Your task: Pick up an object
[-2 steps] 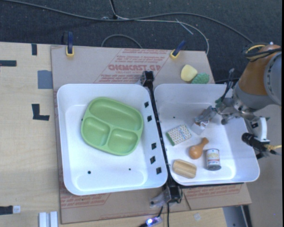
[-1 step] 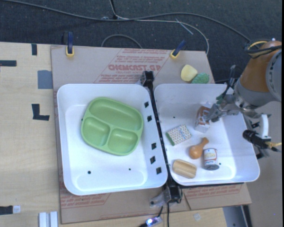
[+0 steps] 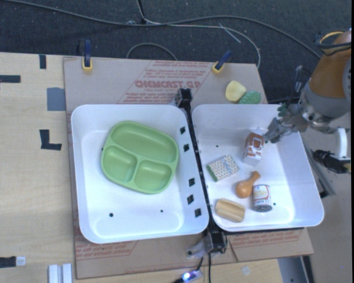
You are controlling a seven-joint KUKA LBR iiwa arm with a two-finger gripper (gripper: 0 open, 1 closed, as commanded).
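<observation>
The right bin [image 3: 295, 175] holds a small brown and white carton [image 3: 253, 147], a checkered packet [image 3: 223, 167], an orange drumstick-shaped toy [image 3: 246, 185], a small can [image 3: 261, 197] and a tan bread loaf [image 3: 230, 210]. My gripper [image 3: 275, 130] hangs over the bin's upper right part, just right of the carton, pointing down-left toward it. The view does not let me judge the state of its tips. Nothing is visibly held.
The left bin [image 3: 85, 175] holds a green divided plate [image 3: 140, 156]. A yellow sponge with a green side [image 3: 239, 92] lies on the cardboard behind the right bin. Clamps [image 3: 86, 56] sit at the cardboard's back edge. Cables run across the dark floor behind.
</observation>
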